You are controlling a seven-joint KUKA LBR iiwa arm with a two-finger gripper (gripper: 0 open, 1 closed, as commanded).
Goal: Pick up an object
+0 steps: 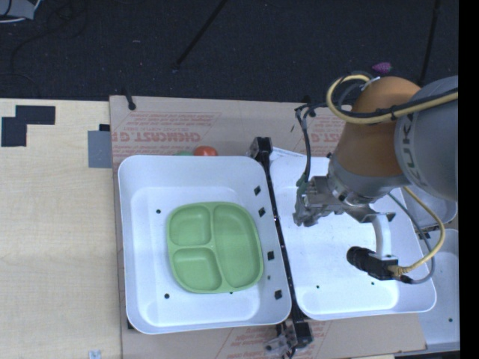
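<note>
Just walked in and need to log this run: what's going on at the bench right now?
The arm reaches from the right over the right bin, its gripper low near that bin's left wall. A green divided plate lies flat in the left bin, untouched. A small red-orange thing sits just behind the left bin. Nothing appears picked up yet.

Red print runs upside down on the cardboard behind the bins, too blurred to read. The arm bears dark letters "KU".
</note>
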